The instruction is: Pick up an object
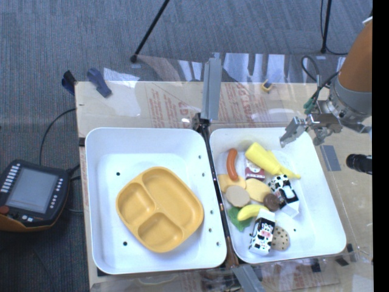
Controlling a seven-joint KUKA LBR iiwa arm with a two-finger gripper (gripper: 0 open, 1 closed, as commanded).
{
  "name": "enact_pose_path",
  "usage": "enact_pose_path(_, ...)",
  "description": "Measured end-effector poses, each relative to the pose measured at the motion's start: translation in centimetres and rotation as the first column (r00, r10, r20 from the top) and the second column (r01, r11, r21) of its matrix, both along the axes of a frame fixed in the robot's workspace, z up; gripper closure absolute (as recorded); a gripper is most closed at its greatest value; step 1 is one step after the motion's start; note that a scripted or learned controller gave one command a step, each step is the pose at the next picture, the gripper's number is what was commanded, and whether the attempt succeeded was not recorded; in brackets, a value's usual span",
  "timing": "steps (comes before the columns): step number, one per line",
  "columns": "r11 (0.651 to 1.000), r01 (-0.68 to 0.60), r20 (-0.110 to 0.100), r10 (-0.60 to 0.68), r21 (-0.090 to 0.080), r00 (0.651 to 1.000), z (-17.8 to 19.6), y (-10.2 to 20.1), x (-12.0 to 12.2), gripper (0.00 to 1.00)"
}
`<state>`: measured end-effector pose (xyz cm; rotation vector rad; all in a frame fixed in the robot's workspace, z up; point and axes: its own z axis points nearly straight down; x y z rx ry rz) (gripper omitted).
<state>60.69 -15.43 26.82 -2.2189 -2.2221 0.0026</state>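
Observation:
My gripper (306, 131) hangs open above the far edge of the right bin (331, 224), its two fingers spread apart with nothing between them. Below it in that bin lie toy foods: a yellow corn-like piece (265, 159), a red sausage (231, 160), a brown packet (255, 173), a tan round patty (237, 196), a banana (250, 212), a cookie (280, 239) and two cow-patterned cartons (262, 235) (283, 188). The corn piece is the closest of them to the gripper, down and to its left.
The left bin (103, 157) holds a yellow divided plate (159, 208). A grey upright post (211, 90) stands between the bins at the back. A teach pendant (30, 193) lies off the bench to the left. A tripod leg (155, 20) crosses the floor behind.

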Motion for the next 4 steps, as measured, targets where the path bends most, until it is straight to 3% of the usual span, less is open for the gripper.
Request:
enact_pose_path(1, 1.0, -0.031, -0.004, 0.031, 0.002, 0.999, -14.5, 0.3, -1.7, 0.0)
enact_pose_path(2, 0.976, -0.216, 0.001, 0.216, 0.001, 0.976, -18.0, -3.2, -5.0, 0.0)
enact_pose_path(3, 0.977, -0.211, 0.0, 0.211, 0.003, 0.977, -17.1, -3.2, -5.0, 1.0)
enact_pose_path(4, 1.0, -0.001, 0.007, 0.001, 0.002, 1.0, -5.2, 5.4, 0.5, 1.0)
